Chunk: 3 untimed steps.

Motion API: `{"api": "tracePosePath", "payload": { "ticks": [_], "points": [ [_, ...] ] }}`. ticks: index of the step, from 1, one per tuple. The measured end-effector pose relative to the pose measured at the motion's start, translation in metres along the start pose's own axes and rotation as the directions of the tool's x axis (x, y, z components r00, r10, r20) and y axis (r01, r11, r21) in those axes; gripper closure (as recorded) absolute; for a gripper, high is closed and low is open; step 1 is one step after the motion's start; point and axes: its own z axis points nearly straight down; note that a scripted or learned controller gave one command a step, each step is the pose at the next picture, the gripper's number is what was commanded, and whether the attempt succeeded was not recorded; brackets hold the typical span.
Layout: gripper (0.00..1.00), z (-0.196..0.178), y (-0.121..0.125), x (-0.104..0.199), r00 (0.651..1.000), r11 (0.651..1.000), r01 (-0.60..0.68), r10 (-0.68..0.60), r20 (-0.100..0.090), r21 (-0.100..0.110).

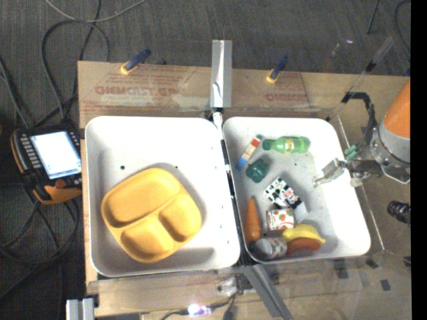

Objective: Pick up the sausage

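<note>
Gripper (331, 172) hovers at 3 o'clock of right bin (347, 199), nothing held, finger state unclear. Sausage (303, 246) at 6 o'clock, wedged under banana (301, 232) beside can (268, 247). Risk: fingers snag banana, sausage slips.

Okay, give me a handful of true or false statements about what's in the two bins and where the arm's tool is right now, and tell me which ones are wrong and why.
1. The yellow divided tray lies in the left bin. True.
2. The green bottle stands upright. False: it lies on its side near the far edge of the right bin.
3. The tool hangs over the right bin's right side. True.
4. The sausage sits between the tool's fingers. False: it lies by the banana at the near edge, apart from the tool.
5. The carrot lies in the left bin. False: it lies in the right bin, along its left wall.
</note>
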Motion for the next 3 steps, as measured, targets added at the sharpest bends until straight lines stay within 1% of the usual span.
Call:
{"api": "tracePosePath", "payload": {
  "ticks": [1, 2, 3],
  "points": [
    [0.00, 0.125, -0.024, 0.070, 0.998, 0.998, 0.070, -0.069, 0.004, -0.009],
    [0.00, 0.125, 0.015, 0.095, 0.979, 0.979, 0.206, -0.206, 0.009, -0.012],
    [0.00, 0.125, 0.056, 0.059, 0.969, 0.969, 0.247, -0.247, 0.008, -0.015]
  ]
}}
